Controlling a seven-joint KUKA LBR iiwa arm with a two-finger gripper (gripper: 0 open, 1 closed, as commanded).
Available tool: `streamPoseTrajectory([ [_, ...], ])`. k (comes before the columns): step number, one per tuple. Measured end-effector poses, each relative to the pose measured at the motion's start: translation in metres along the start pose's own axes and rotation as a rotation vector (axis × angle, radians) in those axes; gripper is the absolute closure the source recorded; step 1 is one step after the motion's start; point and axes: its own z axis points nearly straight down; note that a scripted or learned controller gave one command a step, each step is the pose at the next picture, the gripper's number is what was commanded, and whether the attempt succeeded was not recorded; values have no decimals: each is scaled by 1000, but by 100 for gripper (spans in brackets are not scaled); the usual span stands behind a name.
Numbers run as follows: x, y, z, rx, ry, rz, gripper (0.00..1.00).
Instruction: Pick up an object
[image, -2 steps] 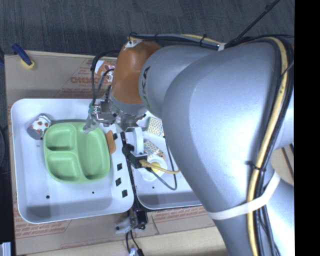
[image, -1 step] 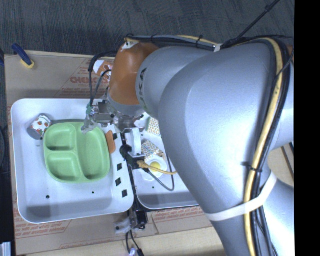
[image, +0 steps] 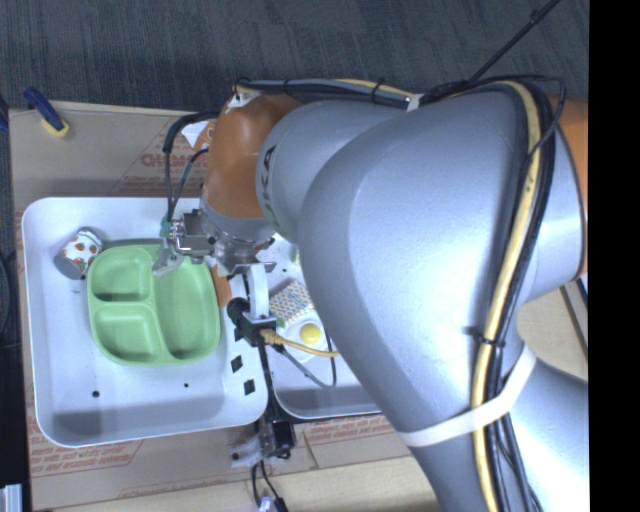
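Note:
A light green divided tray (image: 150, 305) lies in the left bin (image: 40, 330), towards its back. Beside the tray's far left corner sits a small round object (image: 78, 250), white and grey with red spots. My gripper (image: 178, 245) hangs over the tray's far right corner, below the orange band of the wrist. The arm's bulk hides most of the right bin (image: 320, 405), where a yellow and white object (image: 311, 333) and a checkered piece (image: 290, 297) show near the left wall.
The grey arm spans the whole right half of the view. Cables run down along the wall between the two bins. A blue and yellow tool (image: 45, 112) lies on the cardboard at the back left, outside the bins.

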Motion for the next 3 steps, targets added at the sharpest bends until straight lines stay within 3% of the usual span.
streamPoseTrajectory([
  [1,14,-26,22,-22,-2,0,0],
  [2,46,-106,6,1,-1,-5,0],
  [3,81,-125,35,-9,0,-1,0],
])
